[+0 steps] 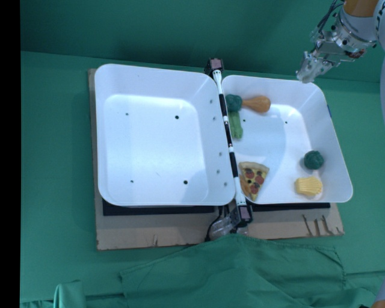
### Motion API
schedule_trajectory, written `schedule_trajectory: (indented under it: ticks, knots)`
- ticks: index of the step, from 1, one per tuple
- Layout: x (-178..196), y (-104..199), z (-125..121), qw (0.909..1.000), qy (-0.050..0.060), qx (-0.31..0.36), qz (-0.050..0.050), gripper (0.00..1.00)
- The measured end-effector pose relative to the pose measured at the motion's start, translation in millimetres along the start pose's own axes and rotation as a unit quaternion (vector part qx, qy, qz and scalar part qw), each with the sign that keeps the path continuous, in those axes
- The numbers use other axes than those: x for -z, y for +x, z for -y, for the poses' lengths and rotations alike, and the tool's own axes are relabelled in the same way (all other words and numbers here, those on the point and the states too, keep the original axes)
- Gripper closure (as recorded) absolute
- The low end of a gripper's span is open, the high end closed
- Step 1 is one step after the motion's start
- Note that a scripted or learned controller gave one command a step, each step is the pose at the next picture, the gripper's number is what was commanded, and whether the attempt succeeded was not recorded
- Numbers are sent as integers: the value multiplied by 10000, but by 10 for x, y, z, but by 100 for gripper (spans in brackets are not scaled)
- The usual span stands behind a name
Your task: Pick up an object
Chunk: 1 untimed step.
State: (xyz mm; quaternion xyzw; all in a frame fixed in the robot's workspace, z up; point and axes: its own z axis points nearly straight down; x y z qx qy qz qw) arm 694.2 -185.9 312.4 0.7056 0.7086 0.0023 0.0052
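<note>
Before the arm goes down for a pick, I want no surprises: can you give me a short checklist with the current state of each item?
1. Gripper carrying nothing: ok, nothing seen in it.
2. Gripper above right bin: not ok, at its far corner.
3. Pizza slice free to grasp: ok, lies alone.
4. Yellow piece and dark green ball apart: ok, small gap.
5. Orange piece free: not ok, touches green item.

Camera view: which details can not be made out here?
- Gripper: too small and blurred to tell how its fingers stand.
- Arm: cut off by the top and right edges.
- Green toy: it lies against the divider in the right bin; too small to identify.
- Dark round toy: too small to identify.
- Metal piece below the divider: partly covered by green cloth.
</note>
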Motion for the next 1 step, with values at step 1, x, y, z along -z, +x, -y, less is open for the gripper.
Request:
schedule_trajectory:
  ticks: [1]
  knots:
    - [521, 67, 15, 10000, -3, 39, -1, 100]
